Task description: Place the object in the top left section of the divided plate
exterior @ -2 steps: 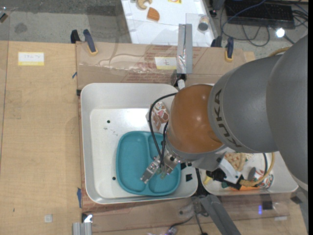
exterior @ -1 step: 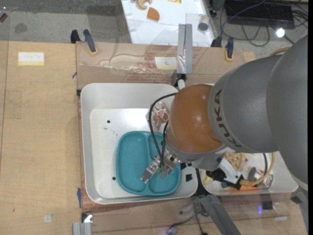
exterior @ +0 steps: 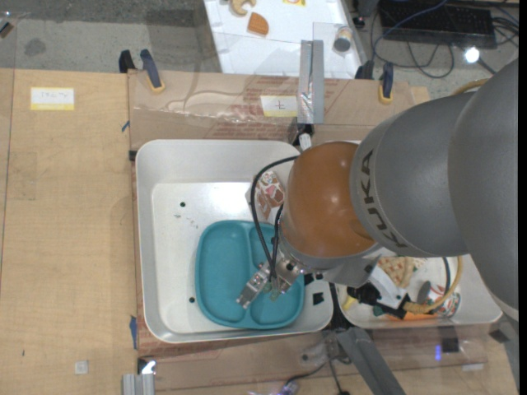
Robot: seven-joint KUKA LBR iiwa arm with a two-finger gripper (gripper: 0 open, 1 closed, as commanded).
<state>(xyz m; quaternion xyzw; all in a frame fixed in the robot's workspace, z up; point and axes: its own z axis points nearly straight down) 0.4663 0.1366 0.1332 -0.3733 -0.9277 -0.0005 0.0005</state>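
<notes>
A teal divided plate (exterior: 224, 274) lies in the front half of the left white bin (exterior: 165, 220). My gripper (exterior: 265, 285) hangs over the plate's right side, near its front edge. A small object with a red and white pattern (exterior: 268, 194) lies in the bin just behind the plate's right end, partly hidden by the arm's orange band (exterior: 325, 200). Cables run from the wrist down past this object. I see nothing clearly held at the gripper.
The grey arm (exterior: 445, 171) covers most of the right bin (exterior: 486, 307). Several small items, including a pizza-like slice (exterior: 401, 270), lie in that bin's front. A cardboard wall (exterior: 214, 118) stands behind the bins. Bare white floor lies left of the plate.
</notes>
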